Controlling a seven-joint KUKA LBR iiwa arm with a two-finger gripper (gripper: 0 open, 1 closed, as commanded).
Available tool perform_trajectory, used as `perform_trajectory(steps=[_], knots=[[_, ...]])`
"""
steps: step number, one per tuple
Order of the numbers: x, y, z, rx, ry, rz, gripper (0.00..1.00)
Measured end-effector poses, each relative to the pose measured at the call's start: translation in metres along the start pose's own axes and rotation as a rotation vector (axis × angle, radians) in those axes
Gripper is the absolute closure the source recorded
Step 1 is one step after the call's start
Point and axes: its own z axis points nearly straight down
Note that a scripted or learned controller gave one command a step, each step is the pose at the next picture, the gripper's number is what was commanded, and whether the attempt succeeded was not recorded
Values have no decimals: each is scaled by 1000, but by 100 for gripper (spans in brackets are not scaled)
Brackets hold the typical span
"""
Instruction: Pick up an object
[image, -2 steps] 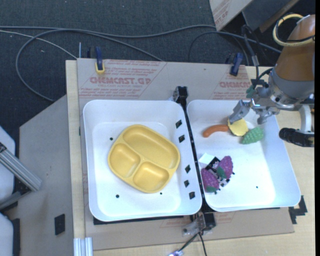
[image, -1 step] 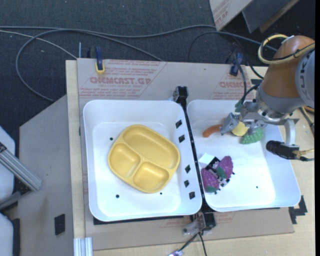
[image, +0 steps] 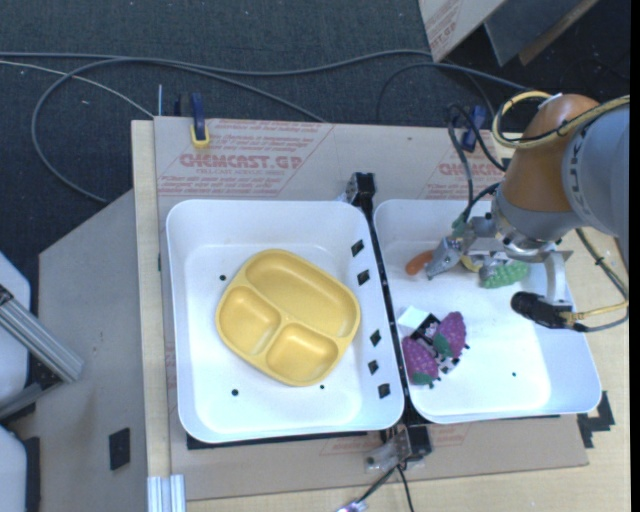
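- Objects to pick lie in the right bin (image: 560, 385): a purple grape bunch (image: 437, 347) near its left wall, an orange piece (image: 418, 265) and a green piece (image: 503, 272) further back
- Counter (image: 250, 160) carries a board with red lettering that reads roughly "CHEMCAST GP", likely a protective sheet under the bins
- Arm (image: 565, 150) reaches in from the right, low over the right bin's back part, probably lined up for a grab
- Left bin (image: 190, 330) holds a yellow divided plate (image: 288, 316), lying flat near the middle
- Tool (image: 470, 255) sits between the orange and green pieces; whether its fingers are apart or together I cannot tell
- Small white tag (image: 414, 320) touches the grapes; no writing is readable
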Motion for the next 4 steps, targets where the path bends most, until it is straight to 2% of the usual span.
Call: perform_trajectory(steps=[1, 2, 4], knots=[[0, 1, -15, -6, -1, 1, 100], [-4, 2, -59, -11, -3, 1, 100], [10, 5, -151, -11, -3, -1, 100]])
